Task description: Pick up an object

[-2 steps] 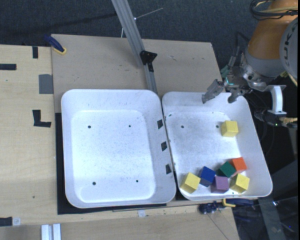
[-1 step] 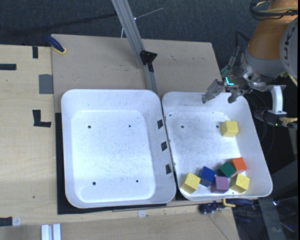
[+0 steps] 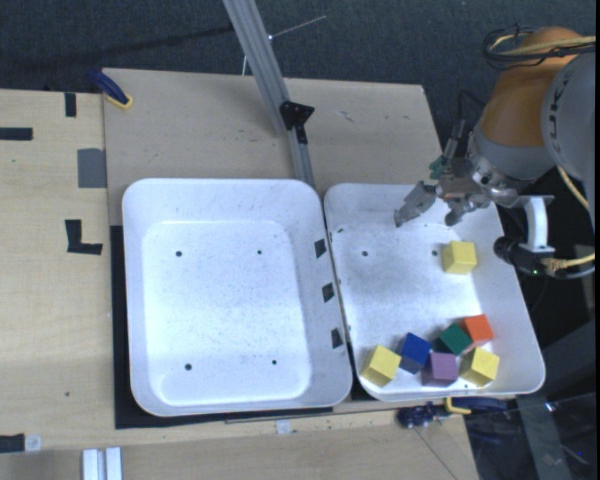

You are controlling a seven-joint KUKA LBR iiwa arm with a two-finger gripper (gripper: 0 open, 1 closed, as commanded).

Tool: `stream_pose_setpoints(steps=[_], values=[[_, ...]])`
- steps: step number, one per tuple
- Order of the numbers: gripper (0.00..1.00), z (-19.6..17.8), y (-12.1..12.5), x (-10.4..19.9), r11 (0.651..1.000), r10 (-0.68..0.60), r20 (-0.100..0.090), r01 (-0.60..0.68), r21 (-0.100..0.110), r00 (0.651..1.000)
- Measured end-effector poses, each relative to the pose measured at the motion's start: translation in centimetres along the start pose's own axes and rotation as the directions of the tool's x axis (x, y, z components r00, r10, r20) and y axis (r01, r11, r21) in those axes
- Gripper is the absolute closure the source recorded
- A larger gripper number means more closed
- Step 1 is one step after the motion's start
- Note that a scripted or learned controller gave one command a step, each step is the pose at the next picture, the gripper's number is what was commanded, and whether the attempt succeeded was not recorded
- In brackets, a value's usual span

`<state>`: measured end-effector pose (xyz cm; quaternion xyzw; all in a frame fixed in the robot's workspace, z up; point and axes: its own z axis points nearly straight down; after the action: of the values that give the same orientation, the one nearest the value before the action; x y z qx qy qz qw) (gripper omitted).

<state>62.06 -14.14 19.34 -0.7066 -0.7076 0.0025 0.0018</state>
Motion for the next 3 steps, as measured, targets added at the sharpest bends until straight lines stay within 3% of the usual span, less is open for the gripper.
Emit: stream_pose_setpoints(steps=[2,3], values=[[0.00,10.5,0.6,0.1,1.000,-0.001,0.000,0.001,0.000,1.000],[1.00,9.2,0.8,0.2,1.000,-0.002,-0.001,0.002,-0.004,1.000]])
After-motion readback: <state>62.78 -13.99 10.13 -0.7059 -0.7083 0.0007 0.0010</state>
